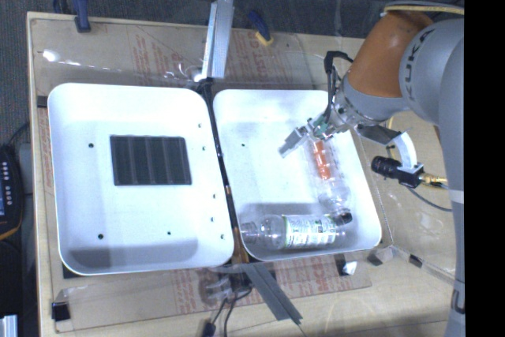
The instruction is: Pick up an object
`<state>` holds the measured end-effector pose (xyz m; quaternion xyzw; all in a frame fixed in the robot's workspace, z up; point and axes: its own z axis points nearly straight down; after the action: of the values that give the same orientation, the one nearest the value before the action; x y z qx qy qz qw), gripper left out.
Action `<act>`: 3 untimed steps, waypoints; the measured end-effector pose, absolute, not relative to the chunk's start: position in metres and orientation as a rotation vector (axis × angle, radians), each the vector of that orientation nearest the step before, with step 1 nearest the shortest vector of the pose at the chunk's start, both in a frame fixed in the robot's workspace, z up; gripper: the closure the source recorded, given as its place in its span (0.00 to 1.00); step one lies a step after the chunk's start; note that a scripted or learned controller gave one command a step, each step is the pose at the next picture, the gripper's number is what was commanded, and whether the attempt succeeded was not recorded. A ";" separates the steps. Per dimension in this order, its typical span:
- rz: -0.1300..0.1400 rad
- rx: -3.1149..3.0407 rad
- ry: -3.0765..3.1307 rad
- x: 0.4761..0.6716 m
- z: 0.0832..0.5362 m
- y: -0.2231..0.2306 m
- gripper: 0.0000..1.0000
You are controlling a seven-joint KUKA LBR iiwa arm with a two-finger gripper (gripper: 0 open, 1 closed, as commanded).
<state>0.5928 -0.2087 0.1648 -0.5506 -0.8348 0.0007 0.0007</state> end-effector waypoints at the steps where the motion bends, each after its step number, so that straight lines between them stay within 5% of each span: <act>1: 0.001 -1.452 -2.782 0.580 0.185 -0.209 0.00; 2: 0.001 -1.399 -2.808 0.593 0.149 -0.208 0.00; 3: 0.001 -1.738 -2.620 0.582 0.209 -0.211 0.00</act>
<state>0.5819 -0.2111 0.2085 -0.5527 -0.8334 0.0002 -0.0013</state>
